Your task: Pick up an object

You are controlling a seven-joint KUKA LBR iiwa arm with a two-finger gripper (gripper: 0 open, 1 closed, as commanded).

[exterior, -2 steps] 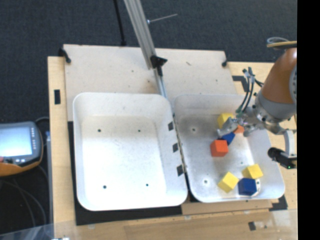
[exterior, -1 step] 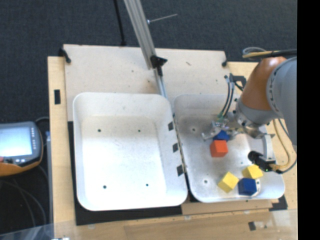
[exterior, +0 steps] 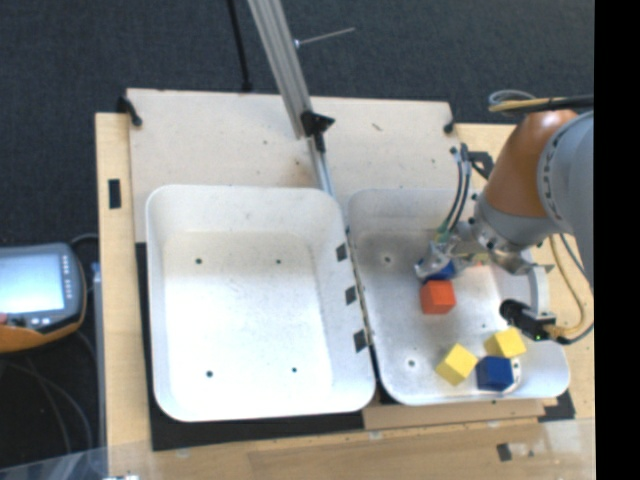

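Observation:
In the right bin (exterior: 390, 268) an orange-red cube (exterior: 437, 297) lies near the middle. My gripper (exterior: 440, 265) hangs just above and behind it, with a bit of blue showing at its tip. Whether that blue is a held thing or part of the gripper is unclear. Near the bin's front right corner sit a yellow block (exterior: 456, 364), a blue cube (exterior: 494, 372) and a smaller yellow cube (exterior: 508, 343), close together.
The left bin (exterior: 200, 268) lies beside the right one, their walls meeting around x 350. A slanted aluminium pole (exterior: 285, 58) rises behind the bins. The arm's orange band (exterior: 520, 168) and cables hang over the right bin's far right side.

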